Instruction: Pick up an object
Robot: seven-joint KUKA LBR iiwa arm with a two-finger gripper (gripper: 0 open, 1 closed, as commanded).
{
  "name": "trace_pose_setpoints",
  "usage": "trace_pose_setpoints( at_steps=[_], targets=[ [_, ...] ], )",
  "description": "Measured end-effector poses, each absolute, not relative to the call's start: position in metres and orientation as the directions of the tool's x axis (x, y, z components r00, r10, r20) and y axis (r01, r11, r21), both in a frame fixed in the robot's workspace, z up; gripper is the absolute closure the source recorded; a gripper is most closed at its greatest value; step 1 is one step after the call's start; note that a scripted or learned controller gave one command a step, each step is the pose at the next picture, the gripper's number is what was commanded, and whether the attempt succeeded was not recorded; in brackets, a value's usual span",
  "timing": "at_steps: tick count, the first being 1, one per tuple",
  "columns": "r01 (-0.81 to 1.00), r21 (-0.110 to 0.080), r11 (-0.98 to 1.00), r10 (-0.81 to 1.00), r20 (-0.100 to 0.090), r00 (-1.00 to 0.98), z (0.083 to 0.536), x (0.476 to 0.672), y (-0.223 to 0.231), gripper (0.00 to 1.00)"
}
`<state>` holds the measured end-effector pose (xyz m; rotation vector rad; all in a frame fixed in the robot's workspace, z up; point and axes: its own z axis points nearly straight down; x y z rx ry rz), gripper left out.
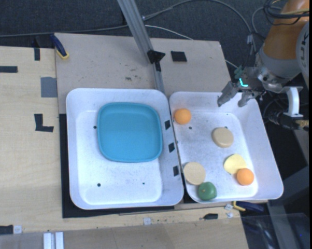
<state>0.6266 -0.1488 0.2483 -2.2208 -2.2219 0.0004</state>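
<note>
Reaching in from the right of the camera view, the grey arm (285, 40) with its orange band held its gripper (232, 99) above the far right corner of the right bin (265, 139), the two dark fingers (224, 96) spread apart with nothing between them. The fingertips pointed down toward the bin's far rim, and a small teal light glowed on the wrist just above them. Inside the right bin lay six small objects, all well apart from the gripper. An orange ball (182, 116) sat near the bin's left wall at its far end, close to the divide between the two bins. A beige disc (223, 137) rested near the middle of the bin, the object nearest the fingers. A yellow piece (234, 163) lay toward the near right side, with a second orange ball (244, 177) touching it on its near right edge. A second beige disc (194, 173) lay against the left side near the front, and a green ball (207, 191) sat just beside it at the near rim. The left bin (83, 139) held a teal square plate (129, 132), lying flat in its far half. Both bins sat side by side on a wooden bench (21, 139) marked with dark tape pieces, and a slanted metal pole (138, 25) crossed the top of the view behind the bins.
</note>
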Motion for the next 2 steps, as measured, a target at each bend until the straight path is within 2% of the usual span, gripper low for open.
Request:
trace_pose_setpoints(
  at_steps=[1, 2],
  targets=[
    [1.000, 0.000, 0.000, 1.000, 0.000, 0.000, 0.248, 0.627, -0.149, 0.00],
    [1.000, -0.005, 0.000, 1.000, 0.000, 0.000, 0.202, 0.628, -0.156, 0.00]
  ],
)
